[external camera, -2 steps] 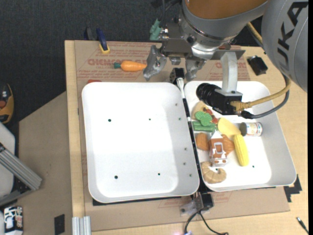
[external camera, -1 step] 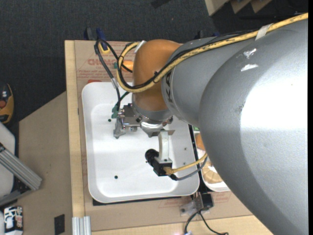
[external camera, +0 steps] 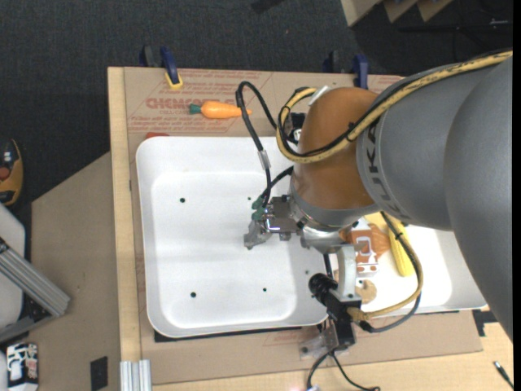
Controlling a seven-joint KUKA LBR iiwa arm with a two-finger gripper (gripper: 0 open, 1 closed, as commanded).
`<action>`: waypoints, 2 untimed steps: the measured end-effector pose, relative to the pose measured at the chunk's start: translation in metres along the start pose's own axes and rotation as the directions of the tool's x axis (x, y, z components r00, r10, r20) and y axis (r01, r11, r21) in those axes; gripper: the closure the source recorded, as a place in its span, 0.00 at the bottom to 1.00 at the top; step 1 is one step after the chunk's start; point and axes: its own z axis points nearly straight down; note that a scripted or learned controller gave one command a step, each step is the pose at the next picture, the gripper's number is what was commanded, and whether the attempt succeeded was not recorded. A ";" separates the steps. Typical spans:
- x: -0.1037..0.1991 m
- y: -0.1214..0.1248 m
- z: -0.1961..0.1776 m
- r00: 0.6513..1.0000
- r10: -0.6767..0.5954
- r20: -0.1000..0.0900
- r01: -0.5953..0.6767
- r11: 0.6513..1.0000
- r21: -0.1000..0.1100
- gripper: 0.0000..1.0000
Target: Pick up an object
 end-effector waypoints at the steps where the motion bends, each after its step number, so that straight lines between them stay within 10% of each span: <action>1: 0.085 0.036 -0.143 1.000 -0.018 -0.011 0.018 1.000 -0.024 0.00; 2: 0.080 0.033 -0.145 1.000 -0.010 -0.003 0.010 1.000 -0.008 1.00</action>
